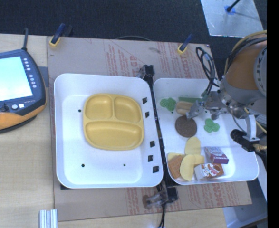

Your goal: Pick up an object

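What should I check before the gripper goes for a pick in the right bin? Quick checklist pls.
1. Gripper over the right bin: ok, it sits above the bin's upper middle.
2. Target nearby: ok, brown round piece lies just below it, tan piece beside it.
3. Object between the fingers: cannot tell, too small and blurred.
4. Clutter near the target: not ok, green pieces and a yellow slice lie close.
5. Yellow divided plate out of the way: ok, it lies in the left bin.
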`<state>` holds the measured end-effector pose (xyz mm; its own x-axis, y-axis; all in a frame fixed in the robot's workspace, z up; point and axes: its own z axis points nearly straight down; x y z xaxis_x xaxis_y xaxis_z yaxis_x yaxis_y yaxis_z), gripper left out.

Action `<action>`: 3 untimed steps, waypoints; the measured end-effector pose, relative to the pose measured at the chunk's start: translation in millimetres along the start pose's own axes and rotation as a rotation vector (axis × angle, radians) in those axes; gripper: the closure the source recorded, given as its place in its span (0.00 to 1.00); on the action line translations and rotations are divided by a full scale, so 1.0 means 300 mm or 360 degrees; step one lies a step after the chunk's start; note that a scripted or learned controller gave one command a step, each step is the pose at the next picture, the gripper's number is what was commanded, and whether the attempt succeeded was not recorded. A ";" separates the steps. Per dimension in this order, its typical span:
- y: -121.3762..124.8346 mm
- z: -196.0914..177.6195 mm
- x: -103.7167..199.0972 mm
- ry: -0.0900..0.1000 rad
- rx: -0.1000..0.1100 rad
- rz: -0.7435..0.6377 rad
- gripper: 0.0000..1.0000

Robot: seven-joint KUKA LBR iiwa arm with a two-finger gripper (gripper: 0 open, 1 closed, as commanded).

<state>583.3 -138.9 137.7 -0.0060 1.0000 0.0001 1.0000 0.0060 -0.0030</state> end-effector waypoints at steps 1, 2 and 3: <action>-0.048 0.133 0.141 0.0003 0.0006 -0.0002 0.00; 0.045 0.152 0.106 -0.0001 -0.0006 -0.0002 0.00; 0.163 0.150 0.024 -0.0002 -0.0007 -0.0002 0.00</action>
<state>631.9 -131.3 92.7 -0.0071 1.0000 -0.0013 1.0000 0.0071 0.0017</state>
